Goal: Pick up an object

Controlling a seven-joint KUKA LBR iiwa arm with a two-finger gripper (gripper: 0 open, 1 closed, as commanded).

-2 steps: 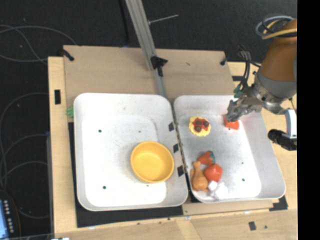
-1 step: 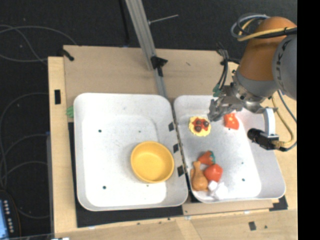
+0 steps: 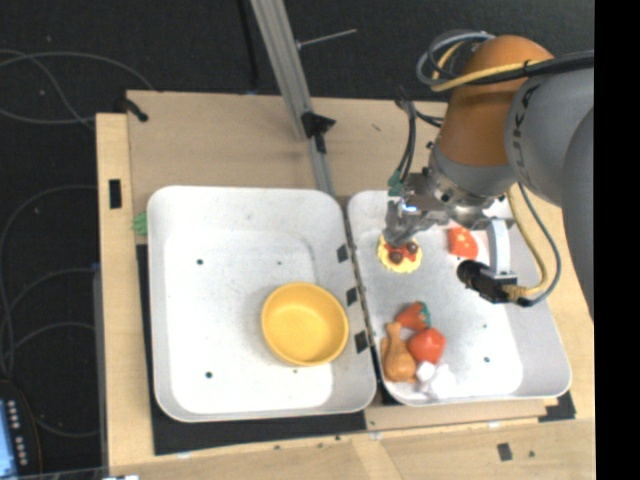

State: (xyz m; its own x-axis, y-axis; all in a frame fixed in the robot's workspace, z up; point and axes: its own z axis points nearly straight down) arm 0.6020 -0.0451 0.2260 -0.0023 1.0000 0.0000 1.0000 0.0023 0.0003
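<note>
Tan wooden desk [image 3: 230,138], dark floor around; tool [image 3: 402,236] sits over a small round yellow-and-red toy [image 3: 400,256], grip state unclear.

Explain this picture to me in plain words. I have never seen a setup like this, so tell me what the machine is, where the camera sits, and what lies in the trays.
The camera is fixed above a bench and looks down at a slant. The grey and orange machine is a robot arm reaching in from the right. Its gripper hangs just above a small yellow item in the right bin; I cannot tell whether it holds it. That bin also holds a red piece by the arm and a cluster of small orange and red toys near the front. The left bin holds a yellow bowl.
</note>
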